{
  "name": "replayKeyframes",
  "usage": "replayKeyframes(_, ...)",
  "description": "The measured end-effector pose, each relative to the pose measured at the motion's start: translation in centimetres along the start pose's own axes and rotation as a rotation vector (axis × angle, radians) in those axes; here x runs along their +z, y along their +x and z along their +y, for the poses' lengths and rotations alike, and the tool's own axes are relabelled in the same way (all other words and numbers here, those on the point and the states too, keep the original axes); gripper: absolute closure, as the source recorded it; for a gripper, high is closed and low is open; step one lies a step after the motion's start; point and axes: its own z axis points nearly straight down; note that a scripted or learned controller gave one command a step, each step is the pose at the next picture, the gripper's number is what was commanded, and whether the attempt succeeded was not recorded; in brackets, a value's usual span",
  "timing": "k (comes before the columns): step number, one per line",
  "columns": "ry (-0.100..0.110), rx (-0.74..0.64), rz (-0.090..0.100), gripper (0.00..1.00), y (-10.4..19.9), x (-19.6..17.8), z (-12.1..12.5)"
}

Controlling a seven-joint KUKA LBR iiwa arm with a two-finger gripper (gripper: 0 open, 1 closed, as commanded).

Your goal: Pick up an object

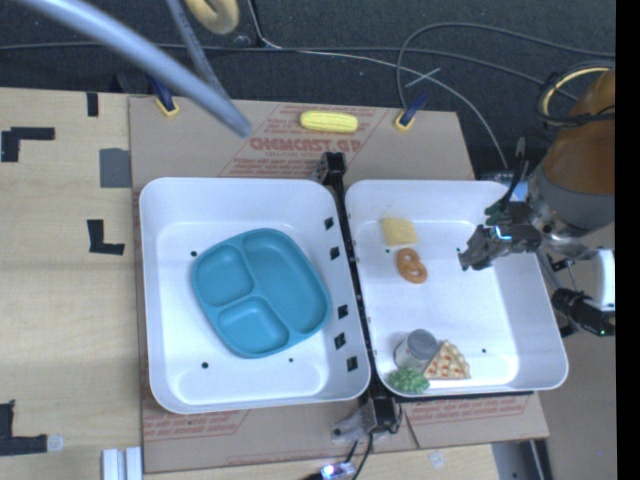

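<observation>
My gripper [478, 255] hangs over the right part of the right bin [520, 298], and nothing shows between its fingers. To its left in that bin lie a yellow block [399, 231] and a brown pretzel [411, 265]. Near the bin's front edge sit a grey cup-like piece [416, 348], a pizza slice [447, 363] and a green leafy piece [407, 379]. The pretzel is the closest item, a short way left of the fingertips.
The left bin [170, 228] holds a blue divided plate [260, 290]. A yellow corn cob [328, 121] lies on the cardboard behind the bins. A black divider with clips [343, 268] runs between the bins. Cables trail at the back right.
</observation>
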Motion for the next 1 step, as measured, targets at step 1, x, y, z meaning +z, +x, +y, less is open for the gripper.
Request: replayKeyframes(1, 0.006, -0.003, 0.002, 1.0, 5.69, 0.71, -1.15)
